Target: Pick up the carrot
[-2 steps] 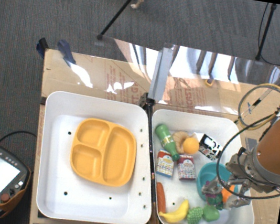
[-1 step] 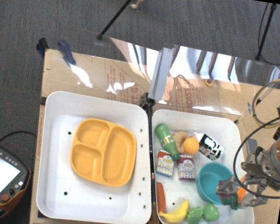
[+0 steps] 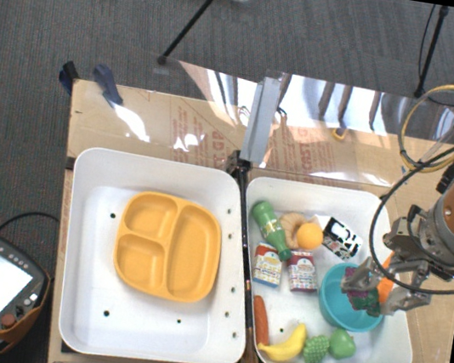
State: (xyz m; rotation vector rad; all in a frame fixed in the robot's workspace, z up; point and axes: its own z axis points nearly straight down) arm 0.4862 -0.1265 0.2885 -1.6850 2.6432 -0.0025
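Note:
The carrot point(image 3: 261, 318), a slim orange-red stick, lies along the left wall of the right bin point(image 3: 396, 347), just left of the banana point(image 3: 289, 343). My gripper point(image 3: 370, 292) hangs over the teal bowl point(image 3: 336, 303) at the right side of that bin, well to the right of the carrot. Purple, green and orange bits show around the gripper's tip, and I cannot make out what they are.
The right bin also holds a green bottle point(image 3: 271, 228), an orange point(image 3: 309, 236), two small cartons point(image 3: 286, 268), a black-and-white box point(image 3: 342, 238) and green fruit point(image 3: 330, 346). A yellow divided plate point(image 3: 169, 246) sits in the left bin point(image 3: 81, 281).

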